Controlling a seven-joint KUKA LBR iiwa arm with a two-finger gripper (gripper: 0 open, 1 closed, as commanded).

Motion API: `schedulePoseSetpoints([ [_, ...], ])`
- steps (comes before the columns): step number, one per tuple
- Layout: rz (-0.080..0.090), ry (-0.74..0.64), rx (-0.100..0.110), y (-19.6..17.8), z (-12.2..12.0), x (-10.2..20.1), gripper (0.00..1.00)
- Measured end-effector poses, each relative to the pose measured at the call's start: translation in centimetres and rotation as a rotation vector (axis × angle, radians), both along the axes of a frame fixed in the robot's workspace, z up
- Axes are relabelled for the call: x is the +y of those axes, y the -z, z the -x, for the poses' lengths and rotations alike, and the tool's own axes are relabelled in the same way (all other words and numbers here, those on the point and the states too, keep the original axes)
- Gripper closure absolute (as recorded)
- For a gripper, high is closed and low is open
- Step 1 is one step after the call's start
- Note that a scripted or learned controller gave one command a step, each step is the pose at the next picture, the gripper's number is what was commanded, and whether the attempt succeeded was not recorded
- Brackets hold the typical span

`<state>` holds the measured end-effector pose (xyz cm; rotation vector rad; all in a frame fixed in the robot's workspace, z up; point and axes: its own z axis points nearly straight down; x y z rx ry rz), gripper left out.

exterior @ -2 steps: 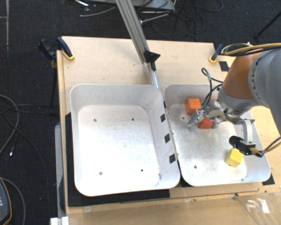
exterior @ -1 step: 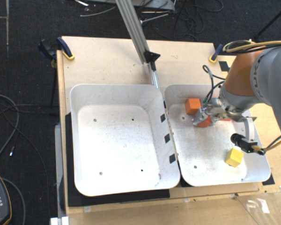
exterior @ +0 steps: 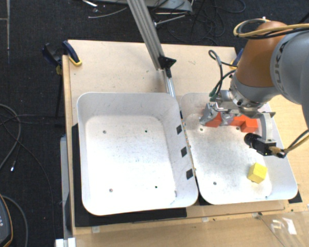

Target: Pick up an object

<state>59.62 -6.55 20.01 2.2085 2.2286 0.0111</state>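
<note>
My gripper (exterior: 220, 115) hangs low over the far part of the right bin (exterior: 232, 189), under the grey arm with its orange band. An orange-red object (exterior: 245, 123) lies on the bin floor directly beneath the gripper. It shows on both sides of the gripper's metal parts, which hide its middle. I cannot tell whether the gripper touches it. A small yellow block (exterior: 257, 173) rests on its own near the front right of the same bin, well apart from the gripper.
The left bin (exterior: 92, 107) sits beside the right one, their rims meeting at the middle. A slanted metal rod (exterior: 147, 27) reaches down to the bins' far edge. A black fitting with a cable (exterior: 258, 144) hangs just right of the gripper.
</note>
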Motion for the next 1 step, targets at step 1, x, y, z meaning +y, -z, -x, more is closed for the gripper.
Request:
schedulePoseSetpoints([
  [1,0.001,0.001,0.002,-4.75,-0.81,4.24,1.00],
])
